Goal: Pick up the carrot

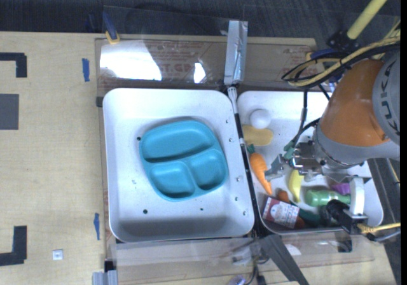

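From above, the small orange carrot lies untouched at the left side of the right-hand shallow white bin, just beside the tool of the grey, orange-banded arm, whose grip state I cannot tell.

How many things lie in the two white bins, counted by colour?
Blue: 1, the divided plate in the left bin
Orange: 1, the carrot in the right bin
White: 1, the ball
Pale yellow: 1, the block
Bright yellow: 1, the banana-like piece
Green: 1, the bottle
Red: 1, the can
Total: 7 that I can tell apart; the arm hides part of the right bin.
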Controlling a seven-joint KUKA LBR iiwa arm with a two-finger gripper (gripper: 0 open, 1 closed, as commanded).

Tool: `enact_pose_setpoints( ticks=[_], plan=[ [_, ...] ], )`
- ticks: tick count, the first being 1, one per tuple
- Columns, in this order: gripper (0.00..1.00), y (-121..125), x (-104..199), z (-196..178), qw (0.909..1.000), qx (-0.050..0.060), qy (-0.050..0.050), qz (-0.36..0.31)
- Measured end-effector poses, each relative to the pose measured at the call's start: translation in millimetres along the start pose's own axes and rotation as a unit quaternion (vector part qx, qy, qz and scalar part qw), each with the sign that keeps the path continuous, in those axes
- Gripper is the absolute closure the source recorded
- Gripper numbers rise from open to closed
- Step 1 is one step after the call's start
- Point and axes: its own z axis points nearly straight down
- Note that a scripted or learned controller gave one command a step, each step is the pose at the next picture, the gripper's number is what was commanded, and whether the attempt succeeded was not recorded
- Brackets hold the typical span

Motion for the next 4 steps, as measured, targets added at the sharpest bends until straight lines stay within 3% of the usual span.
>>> enact_pose_setpoints(
  ticks=[1, 2, 3, 4],
  plan=[
    [0.0, 8, -48, 96, 0.9985, -0.004, -0.001, -0.054],
    [1.0, 9, -47, 85, 0.9985, -0.008, -0.001, -0.054],
    [0.0, 9, -47, 86, 0.9985, -0.006, -0.001, -0.054],
    [0.0, 56, -46, 97, 0.9997, -0.002, 0.0, 0.024]
  ],
)
